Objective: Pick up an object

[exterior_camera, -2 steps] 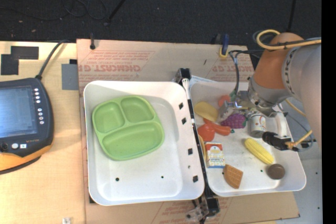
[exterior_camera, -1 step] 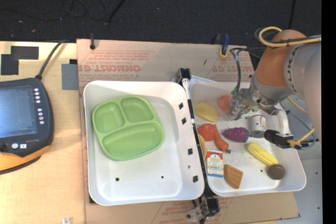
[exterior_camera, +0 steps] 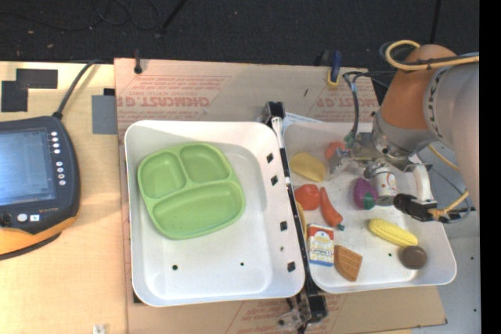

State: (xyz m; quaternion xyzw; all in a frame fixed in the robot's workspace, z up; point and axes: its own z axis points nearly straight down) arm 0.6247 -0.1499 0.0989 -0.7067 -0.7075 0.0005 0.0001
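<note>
One purple toy (exterior_camera: pixel 362 192) beside end effector (exterior_camera: pixel 344 159)

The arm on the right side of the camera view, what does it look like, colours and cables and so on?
A thick grey arm with an orange band above the wrist. Cables, one of them yellow, loop around it. The gripper end is metallic, with black parts and thin wires.

You've got open floor in the left bin (exterior_camera: pixel 203 278) below the green tray (exterior_camera: pixel 191 189). The right bin (exterior_camera: pixel 438 271) is tight: purple toy (exterior_camera: pixel 363 192), corn (exterior_camera: pixel 391 232), carton (exterior_camera: pixel 319 244) crowd it.
</note>
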